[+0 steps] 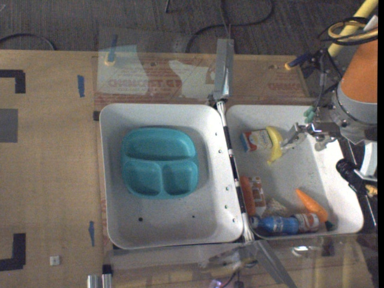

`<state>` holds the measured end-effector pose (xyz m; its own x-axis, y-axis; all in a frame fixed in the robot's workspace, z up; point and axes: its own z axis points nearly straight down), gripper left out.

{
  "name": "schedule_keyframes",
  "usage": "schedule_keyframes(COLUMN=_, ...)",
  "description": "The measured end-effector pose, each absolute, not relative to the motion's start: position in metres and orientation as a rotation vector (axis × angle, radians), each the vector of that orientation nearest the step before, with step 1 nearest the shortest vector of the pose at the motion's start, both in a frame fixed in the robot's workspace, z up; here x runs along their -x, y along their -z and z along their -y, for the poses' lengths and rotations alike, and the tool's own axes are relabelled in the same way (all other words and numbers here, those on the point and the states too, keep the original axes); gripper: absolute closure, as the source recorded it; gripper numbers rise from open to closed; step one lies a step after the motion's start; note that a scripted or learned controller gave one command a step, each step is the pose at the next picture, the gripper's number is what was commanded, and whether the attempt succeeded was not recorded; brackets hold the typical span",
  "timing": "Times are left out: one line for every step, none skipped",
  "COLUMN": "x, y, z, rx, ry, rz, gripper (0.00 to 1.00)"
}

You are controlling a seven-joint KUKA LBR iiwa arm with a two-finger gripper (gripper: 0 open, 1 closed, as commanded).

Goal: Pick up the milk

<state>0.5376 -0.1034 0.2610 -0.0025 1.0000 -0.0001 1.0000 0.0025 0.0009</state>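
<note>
End effector just right of milk.

arm: grey, orange band above the wrist, enters at the right edge of the frame, upper half | wrist: right of centre, turned toward the left | pincer: metal fingers reach left at mid-height, right part of the frame | finger gap: too small to judge

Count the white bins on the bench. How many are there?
2. The left bin holds a teal divided tray; the right bin holds the small items, with the claw above it.
</note>
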Motion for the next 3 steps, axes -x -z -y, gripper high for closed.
schedule_keyframes(x=-0.494, y=-0.095, z=0.158, rx=-2.323, ry=-0.002, rz=-2.114, gripper=0.00)
schedule_keyframes(x=-0.531, y=-0.165, z=0.134, rx=-2.349, ry=-0.001, rz=-2.085, gripper=0.00)
schedule_keyframes(x=-0.591, y=-0.120, z=0.101, rx=-2.352, ry=-0.001, rz=-2.081, gripper=0.00)
